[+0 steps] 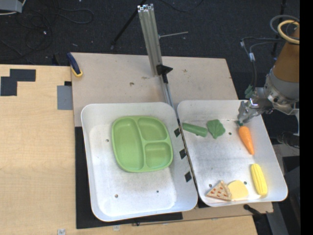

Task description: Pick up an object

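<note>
The shallow white right-hand bin (274,180) is carrying the tapered orange plastic carrot (246,139) near its far right wall. The pincer (244,115) is hovering just above the carrot's top end, its spread impossible to tell; it should be descending squarely astride the thick end.

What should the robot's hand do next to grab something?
Probably dip a little lower and toward the front of the bin, onto the carrot. The hand sits over the right bin just above the carrot's green top, and the carrot lies apart from the corn and the green toys, so it looks like the nearest, easiest pick.
</note>
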